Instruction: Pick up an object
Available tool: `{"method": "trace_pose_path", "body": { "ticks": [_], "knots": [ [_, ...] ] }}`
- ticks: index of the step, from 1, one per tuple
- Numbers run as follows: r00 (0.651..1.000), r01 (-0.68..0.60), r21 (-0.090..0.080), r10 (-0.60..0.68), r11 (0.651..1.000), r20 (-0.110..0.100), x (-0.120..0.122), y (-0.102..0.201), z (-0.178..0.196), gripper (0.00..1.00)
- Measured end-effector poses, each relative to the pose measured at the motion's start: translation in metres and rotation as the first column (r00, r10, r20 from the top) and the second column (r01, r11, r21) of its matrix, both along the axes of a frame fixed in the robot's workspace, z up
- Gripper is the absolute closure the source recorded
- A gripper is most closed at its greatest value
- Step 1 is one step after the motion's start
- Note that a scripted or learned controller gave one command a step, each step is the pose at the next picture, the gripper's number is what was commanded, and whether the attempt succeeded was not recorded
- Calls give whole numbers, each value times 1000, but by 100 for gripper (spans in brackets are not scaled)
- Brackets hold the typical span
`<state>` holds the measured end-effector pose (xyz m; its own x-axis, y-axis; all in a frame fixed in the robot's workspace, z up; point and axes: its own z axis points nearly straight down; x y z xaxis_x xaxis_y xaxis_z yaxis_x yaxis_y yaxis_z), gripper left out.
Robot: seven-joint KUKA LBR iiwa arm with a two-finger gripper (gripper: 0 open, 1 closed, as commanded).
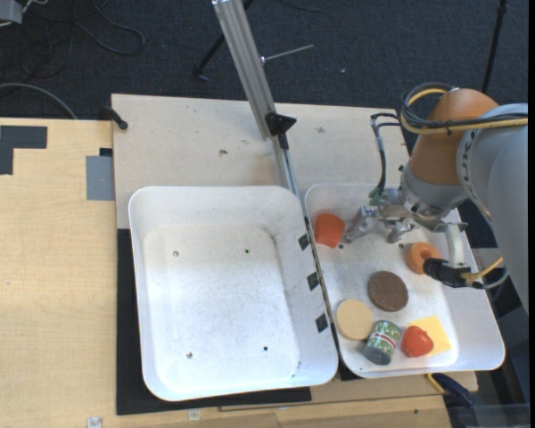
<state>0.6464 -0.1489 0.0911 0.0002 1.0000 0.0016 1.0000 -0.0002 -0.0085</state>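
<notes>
Camera view, looking down at a slant on a pale wooden bench that carries 2 shallow white bins side by side. Left bin has a speckled white floor with a few small dark dots. Right bin holds several small things.

At the right bin's upper left corner, close to the wall it shares with the left bin, sits an orange-red cup-shaped object. Gripper is low over the upper part of the right bin, just beside that orange-red object on its right; whether the 2 fingers are apart or together cannot be told, and nothing is seen held between them. Grey arm with its orange band reaches in from the right edge.

Near the right bin's right wall lies a small orange object, partly behind a black and yellow part of the arm's wrist. Toward the middle of this bin is a dark brown disc. Below it, by the left wall, is a tan disc. Along the lower edge sit a green and grey can, just beside the tan disc, then a red tomato-like object touching a yellow block.

A silver metal rail slants from the top of the bench down to the gap between the 2 bins.
</notes>
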Motion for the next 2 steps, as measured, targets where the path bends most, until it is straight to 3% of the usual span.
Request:
{"method": "trace_pose_path", "body": {
  "ticks": [1, 2],
  "knots": [
    [1000, 2, -1, -2, 1000, 5, 1, -1, 14, 100],
    [1000, 0, -2, 0, 1000, 12, 2, 3, 76, 100]
  ]
}}
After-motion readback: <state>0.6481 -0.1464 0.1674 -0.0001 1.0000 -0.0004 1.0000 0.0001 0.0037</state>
